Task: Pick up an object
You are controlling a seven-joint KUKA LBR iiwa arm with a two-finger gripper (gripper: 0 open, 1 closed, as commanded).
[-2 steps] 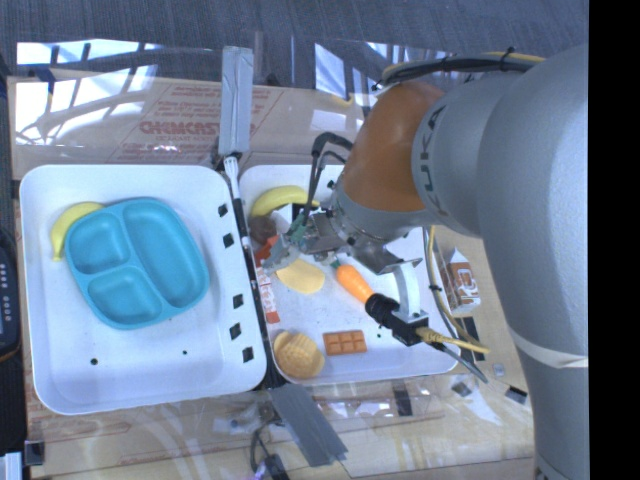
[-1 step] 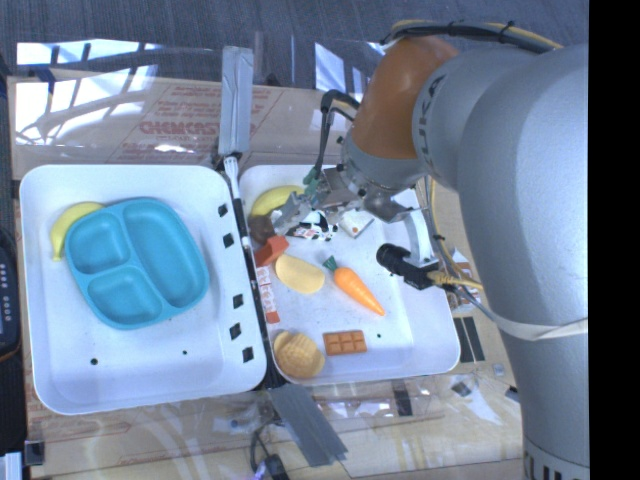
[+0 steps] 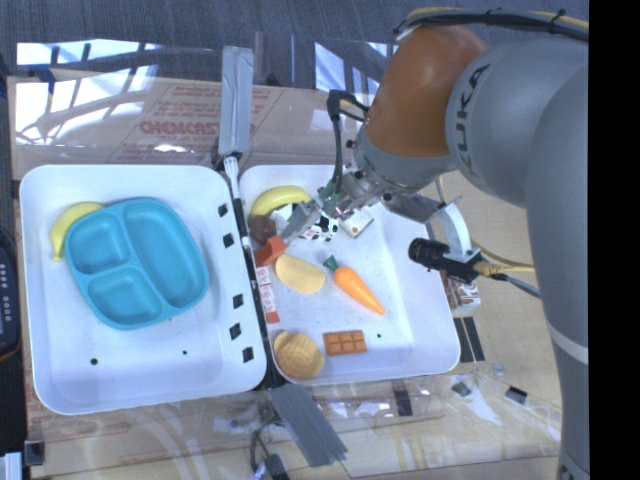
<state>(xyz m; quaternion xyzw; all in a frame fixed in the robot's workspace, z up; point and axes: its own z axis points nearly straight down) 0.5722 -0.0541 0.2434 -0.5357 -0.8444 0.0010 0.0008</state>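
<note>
A: Which things lie within reach of the hand [image 3: 318,218]?

B: It hangs low over the far left corner of the right bin [image 3: 425,313]. Just beside it are a yellow banana [image 3: 277,200] against the far wall, a small black-and-white patterned piece [image 3: 320,232], and a brown and orange-red piece [image 3: 268,244] by the bin's left wall.

A: Does it grip any of them?

B: I cannot tell; the wrist hides how it stands, and nothing clearly sits in its grasp.

A: What else is in that bin?

B: A pale yellow potato-like piece [image 3: 300,274] near the middle, an orange carrot [image 3: 355,288] to its right, an orange waffle square [image 3: 345,343] near the front wall, and a tan round shell [image 3: 298,353] in the front left corner.

A: And the left bin [image 3: 60,368]?

B: A blue divided plate [image 3: 138,260], with a second banana [image 3: 68,223] tucked at its far left rim, touching it.
</note>
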